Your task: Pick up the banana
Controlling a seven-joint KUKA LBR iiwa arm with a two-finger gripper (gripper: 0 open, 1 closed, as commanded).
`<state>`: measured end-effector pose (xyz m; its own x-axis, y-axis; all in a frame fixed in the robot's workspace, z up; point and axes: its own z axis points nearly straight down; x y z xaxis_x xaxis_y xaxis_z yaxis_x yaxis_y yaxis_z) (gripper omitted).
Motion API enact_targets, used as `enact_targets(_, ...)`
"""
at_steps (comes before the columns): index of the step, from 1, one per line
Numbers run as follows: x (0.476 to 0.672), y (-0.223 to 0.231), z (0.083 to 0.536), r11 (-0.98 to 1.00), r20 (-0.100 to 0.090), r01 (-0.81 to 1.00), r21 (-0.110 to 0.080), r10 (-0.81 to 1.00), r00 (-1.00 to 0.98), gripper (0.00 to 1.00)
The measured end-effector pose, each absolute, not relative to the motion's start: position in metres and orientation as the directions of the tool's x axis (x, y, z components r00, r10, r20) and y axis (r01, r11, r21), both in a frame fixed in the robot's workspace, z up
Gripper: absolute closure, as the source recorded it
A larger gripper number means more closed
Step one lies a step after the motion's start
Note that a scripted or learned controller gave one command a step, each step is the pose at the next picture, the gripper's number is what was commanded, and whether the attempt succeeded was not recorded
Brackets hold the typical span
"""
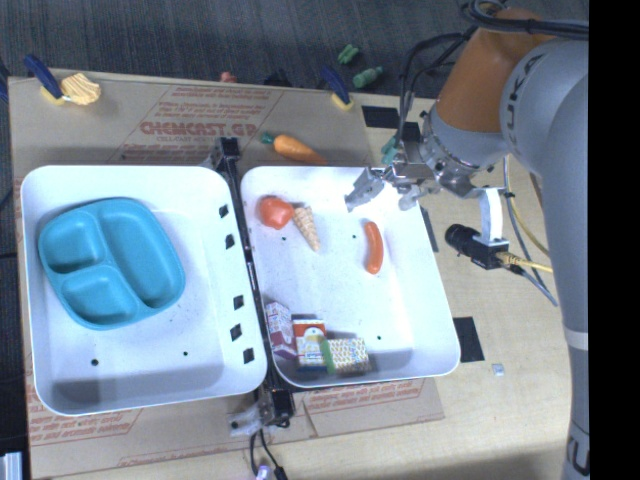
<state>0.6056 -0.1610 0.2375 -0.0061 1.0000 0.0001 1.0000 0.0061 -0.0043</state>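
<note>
My gripper (381,198) hangs over the far right part of the right bin (425,298), its fingers spread open with nothing between them. Just below it an orange-red sausage (373,246) lies on the bin floor. To its left lie a red tomato (275,211) and a tan ice-cream cone (308,228). The grey arm with its orange band (480,73) reaches in from the upper right.
Small food boxes (318,346) sit at the right bin's front edge. A blue divided plate (110,260) lies in the left bin (130,368). A carrot (293,147) rests on the cardboard behind the bins. A pale yellow lump (82,90) sits by a blue clamp at far left.
</note>
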Motion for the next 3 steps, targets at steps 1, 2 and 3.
enact_targets(1, 0.609, -0.109, 0.091, 0.173, 0.001, 0.985, -0.005, 0.985, -0.173, 0.00)
enact_targets(2, 0.578, -0.105, 0.091, -0.232, 0.000, 0.973, -0.007, 0.973, 0.232, 0.00)
enact_targets(3, 0.571, -0.049, 0.192, 0.042, 0.000, 0.999, -0.002, 0.999, -0.042, 0.00)
